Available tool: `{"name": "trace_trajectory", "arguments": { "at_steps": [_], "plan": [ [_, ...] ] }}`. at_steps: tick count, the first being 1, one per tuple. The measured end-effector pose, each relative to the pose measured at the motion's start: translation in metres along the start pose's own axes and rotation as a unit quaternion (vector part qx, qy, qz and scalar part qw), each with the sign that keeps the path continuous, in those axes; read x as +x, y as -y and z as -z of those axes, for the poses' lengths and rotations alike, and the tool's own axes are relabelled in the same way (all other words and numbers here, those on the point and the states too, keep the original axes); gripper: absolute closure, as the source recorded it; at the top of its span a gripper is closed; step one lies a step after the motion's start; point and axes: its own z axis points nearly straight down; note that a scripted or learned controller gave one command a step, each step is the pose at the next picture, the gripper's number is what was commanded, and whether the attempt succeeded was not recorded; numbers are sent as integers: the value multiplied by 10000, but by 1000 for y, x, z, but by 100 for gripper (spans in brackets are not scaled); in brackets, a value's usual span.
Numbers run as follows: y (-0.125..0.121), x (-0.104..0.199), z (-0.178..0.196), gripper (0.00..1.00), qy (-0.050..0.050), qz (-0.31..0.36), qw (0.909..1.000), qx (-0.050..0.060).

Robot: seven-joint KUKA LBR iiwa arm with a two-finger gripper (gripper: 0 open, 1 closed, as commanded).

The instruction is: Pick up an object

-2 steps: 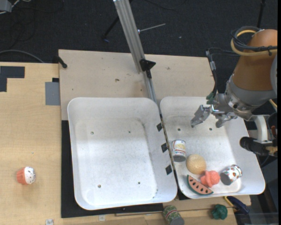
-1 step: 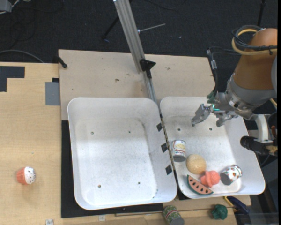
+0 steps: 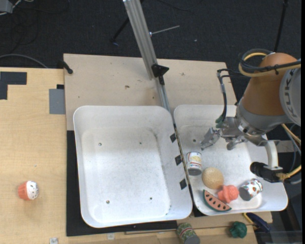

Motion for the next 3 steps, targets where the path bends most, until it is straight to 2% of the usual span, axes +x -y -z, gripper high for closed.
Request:
{"name": "trace_trajectory", "arguments": {
  "at_steps": [1,2,3],
  "plan": [
    [-2,8,-60,0,-9,-1,10000,-32],
    [-2,9,-93,0,8,-7,10000,-40],
    [-2,7,-83,100,1,-40,10000,-39]
  ]
}}
